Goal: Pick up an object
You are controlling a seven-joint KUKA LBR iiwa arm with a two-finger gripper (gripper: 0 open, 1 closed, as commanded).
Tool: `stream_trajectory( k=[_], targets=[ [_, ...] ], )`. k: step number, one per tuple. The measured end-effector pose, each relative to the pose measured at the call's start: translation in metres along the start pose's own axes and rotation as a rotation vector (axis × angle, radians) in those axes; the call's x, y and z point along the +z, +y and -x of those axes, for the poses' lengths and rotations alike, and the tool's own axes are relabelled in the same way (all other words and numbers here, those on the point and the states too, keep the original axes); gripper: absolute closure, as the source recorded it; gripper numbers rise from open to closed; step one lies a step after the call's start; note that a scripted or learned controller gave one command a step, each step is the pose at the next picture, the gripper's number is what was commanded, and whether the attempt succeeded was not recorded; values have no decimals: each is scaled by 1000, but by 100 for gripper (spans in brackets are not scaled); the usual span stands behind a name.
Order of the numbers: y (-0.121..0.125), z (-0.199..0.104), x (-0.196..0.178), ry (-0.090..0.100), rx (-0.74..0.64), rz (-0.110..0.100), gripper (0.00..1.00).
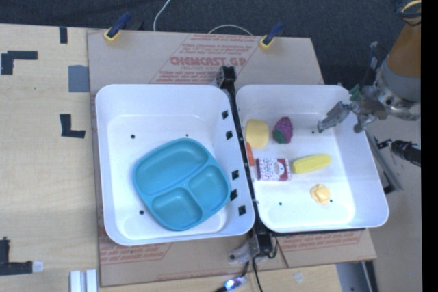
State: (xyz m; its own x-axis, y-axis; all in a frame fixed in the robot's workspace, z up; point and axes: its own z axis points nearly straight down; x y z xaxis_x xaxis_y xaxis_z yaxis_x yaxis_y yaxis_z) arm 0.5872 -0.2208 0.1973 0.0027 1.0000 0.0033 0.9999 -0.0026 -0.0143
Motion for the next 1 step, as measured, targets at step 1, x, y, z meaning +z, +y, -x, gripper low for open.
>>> stream_trajectory(
  k=[1],
  targets=[
    [3,-1,-7,-3,-4,11,0]
  ],
)
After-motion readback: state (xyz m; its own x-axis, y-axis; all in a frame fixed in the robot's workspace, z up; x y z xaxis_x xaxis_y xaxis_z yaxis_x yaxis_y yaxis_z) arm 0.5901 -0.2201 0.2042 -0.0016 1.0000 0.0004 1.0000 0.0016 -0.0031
